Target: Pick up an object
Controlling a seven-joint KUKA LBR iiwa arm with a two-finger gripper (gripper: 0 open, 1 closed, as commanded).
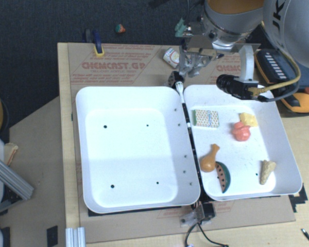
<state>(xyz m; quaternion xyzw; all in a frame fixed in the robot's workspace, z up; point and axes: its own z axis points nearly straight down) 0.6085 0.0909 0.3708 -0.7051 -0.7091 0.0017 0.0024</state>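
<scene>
Five toys sit in my right bin [278,189]; tool [191,68] hangs at its 11 o'clock corner, uncommitted to any object; finger state I cannot tell.

Board print, far left: "CHEMCAST G P" in red capitals on the brown board [118,66] beneath the bins, beyond the left bin; last letters uncertain.
Board print, far right: a second run of red capitals on the same board near the arm, partly covered, unreadable.
Arm casing, far right: large dark letter "K" on the grey robot arm [291,14]; rest cut off by the frame.
Patterned card [206,118], right bin: markings too small to read.
</scene>
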